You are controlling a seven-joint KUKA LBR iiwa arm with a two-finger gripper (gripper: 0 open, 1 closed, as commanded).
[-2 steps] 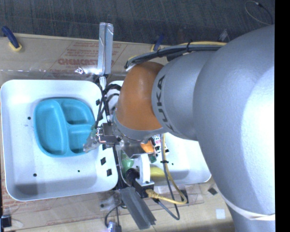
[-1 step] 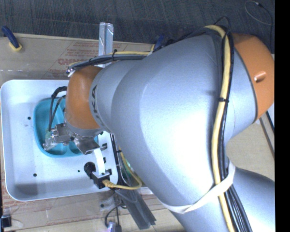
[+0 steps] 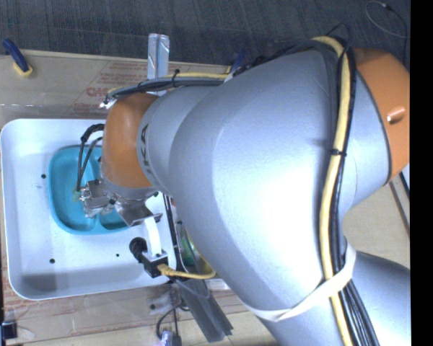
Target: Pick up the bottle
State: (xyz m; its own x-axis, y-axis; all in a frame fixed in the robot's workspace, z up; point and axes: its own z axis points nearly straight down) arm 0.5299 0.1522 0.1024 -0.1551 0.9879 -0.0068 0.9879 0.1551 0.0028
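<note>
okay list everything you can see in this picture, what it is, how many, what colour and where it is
bin: one, white, shallow, left half of the view on the bench
blue object: one, light blue, lying in the bin at its middle, partly under the arm; too covered to tell what it is
clamp: one, blue with a yellow tip, upper left corner of the bench
bench: one, pale brown board, under and around the bin
floor: dark grey, across the top
cable: one, yellow, running along the arm
arm: one, grey with an orange band, covering the middle and right
tool: one, metal and black, above the blue object
</note>
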